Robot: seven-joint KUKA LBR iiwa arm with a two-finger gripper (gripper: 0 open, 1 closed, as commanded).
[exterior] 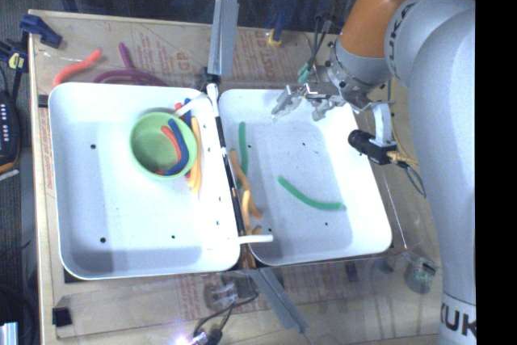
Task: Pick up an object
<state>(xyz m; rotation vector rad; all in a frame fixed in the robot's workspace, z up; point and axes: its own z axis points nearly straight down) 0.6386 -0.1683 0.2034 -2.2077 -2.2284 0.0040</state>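
The grey arm's pincer (300, 103) hovers, fingers apart and holding nothing, at the right white bin's (367, 234) twelve o'clock edge. Judged approach step: next, descend toward the curved green rubber strip (310, 197) near five o'clock.

Gripper (300, 103) open above right bin's (367, 242) far edge; green strip (310, 197) on its floor; green bowl (163, 145) in left bin (121, 250).
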